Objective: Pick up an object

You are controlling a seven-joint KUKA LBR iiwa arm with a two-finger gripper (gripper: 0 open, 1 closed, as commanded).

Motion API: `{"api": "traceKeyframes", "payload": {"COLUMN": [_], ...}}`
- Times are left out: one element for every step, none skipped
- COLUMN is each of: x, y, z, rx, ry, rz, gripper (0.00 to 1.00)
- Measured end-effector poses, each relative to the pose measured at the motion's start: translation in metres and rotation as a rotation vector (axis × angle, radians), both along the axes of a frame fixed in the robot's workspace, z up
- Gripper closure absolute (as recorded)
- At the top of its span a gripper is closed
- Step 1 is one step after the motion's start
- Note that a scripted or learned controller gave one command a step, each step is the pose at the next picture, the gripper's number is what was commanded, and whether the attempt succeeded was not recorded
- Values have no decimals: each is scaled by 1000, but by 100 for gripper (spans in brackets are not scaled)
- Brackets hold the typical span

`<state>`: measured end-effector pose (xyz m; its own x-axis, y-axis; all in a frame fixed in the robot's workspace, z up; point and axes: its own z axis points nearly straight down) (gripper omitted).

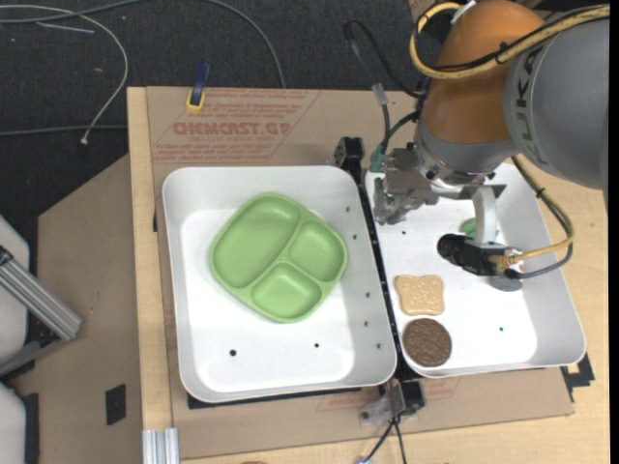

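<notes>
The gripper (395, 204) hangs over the far left corner of the right bin (542, 341); whether it is closed, I cannot tell. A toast slice (421, 294) and a brown patty (427, 341) lie near its front edge. A green divided plate (279, 256) sits in the left bin (193, 288).

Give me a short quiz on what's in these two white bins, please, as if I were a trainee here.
1. True or false: the green three-compartment plastic plate lies in the right white bin.
2. Which sits nearer the camera's bottom edge: A, the tan square cracker, or B, the round brown cookie?
3. Fill in: the plate lies in the ___ white bin.

Key: 1 false; 2 B; 3 left.
</notes>
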<state>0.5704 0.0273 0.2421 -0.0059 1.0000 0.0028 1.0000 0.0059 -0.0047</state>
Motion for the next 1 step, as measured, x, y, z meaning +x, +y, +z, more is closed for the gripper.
{"api": "traceKeyframes", "payload": {"x": [-30], "y": [41], "z": [-21], "rx": [0], "ry": [2], "rz": [-2], "gripper": [100]}}
